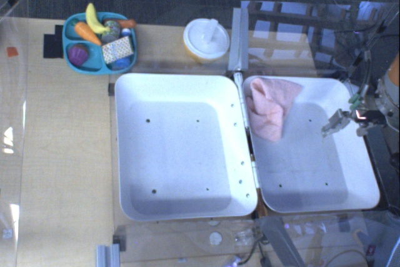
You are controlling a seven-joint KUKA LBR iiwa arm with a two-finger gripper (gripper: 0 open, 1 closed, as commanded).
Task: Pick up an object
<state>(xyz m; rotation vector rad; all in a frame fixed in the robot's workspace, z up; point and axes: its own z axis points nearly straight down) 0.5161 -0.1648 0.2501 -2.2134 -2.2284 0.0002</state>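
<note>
The gripper [339, 123] hung over the right edge of the right bin [325, 197], reaching in from the side, and most of the arm behind it was cut off by the frame. One grey finger [332, 124] pointed down and leftward into the bin; the other was lost against the dark wrist hardware, so whether the jaws stood apart or together could not be told. Nothing was seen between them.

The pink cloth [271, 105], the one thing in that bin, lay crumpled well to the left of the jaws, against the bin's upper left corner and its left wall. Its folds hid how it was bunched underneath.

Farther left of the jaws, beyond the divider, sat the left bin [181, 209]. Up and far left of it a blue tray [70, 65] held toy food, including a banana [94, 19] and a carrot [86, 32]; the smaller pieces were too small to name. A white lidded bowl [206, 39] stood above the bins' seam.
</note>
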